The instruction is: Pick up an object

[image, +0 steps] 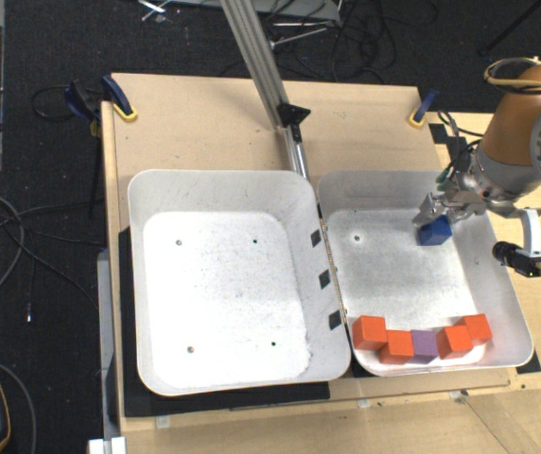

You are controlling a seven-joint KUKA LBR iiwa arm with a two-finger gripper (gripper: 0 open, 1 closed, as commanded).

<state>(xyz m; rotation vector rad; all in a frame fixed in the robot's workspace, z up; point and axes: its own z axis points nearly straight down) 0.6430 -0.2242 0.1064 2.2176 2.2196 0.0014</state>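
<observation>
A small blue block [433,233] hangs at the tips of my gripper [438,218], over the back right part of the right bin [393,272]. The fingers are closed on the block's top, and it looks lifted slightly off the bin floor. The grey arm with its orange band [516,135] reaches in from the right edge. Along the right bin's front wall lies a row of blocks: an orange one [370,332], a second orange one [399,345], a purple one [425,344], and two more orange ones [456,340] [477,327].
The left bin [218,282] sits beside the right one, their rims touching in the middle. A metal pole [261,60] slants down from the top to the back of the bins. Clamps [119,100] [425,108] grip the bench's back corners.
</observation>
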